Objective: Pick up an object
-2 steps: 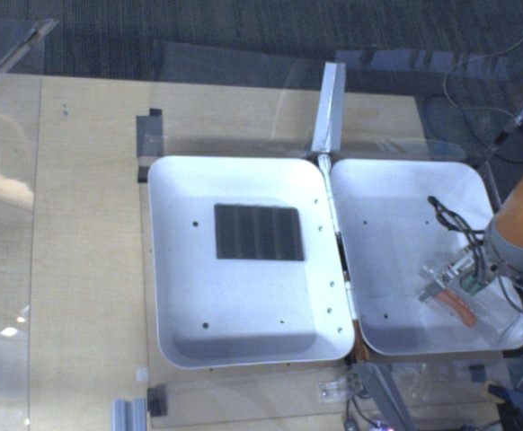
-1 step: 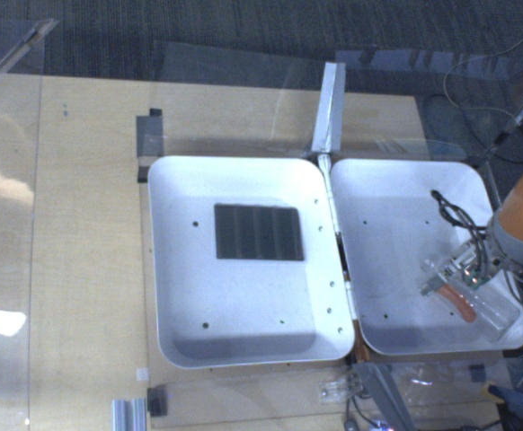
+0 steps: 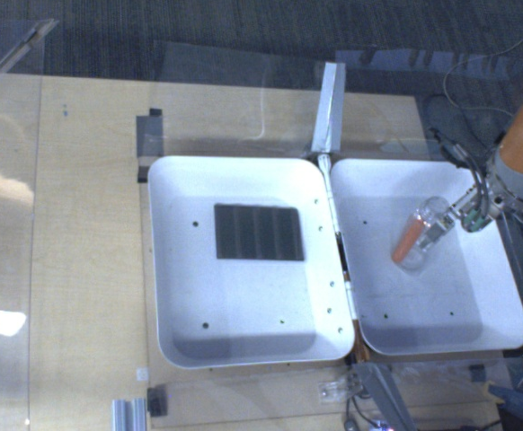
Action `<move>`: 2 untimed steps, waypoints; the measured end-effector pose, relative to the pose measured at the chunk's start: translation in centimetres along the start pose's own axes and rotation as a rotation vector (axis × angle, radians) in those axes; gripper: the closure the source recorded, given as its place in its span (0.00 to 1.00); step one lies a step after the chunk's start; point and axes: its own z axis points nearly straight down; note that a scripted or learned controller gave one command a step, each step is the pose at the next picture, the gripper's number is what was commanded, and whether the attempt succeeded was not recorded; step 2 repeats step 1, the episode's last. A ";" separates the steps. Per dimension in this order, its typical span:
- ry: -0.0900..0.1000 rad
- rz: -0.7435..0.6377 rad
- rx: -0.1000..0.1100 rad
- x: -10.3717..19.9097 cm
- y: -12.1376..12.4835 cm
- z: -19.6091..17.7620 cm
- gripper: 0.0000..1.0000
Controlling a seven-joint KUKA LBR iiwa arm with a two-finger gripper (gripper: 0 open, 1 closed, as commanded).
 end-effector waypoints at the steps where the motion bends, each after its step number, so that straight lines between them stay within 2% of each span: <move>1: 0.002 0.131 0.002 2.7 6.3 -2.3 1.00; 2: 0.002 0.131 0.002 2.7 6.3 -2.3 1.00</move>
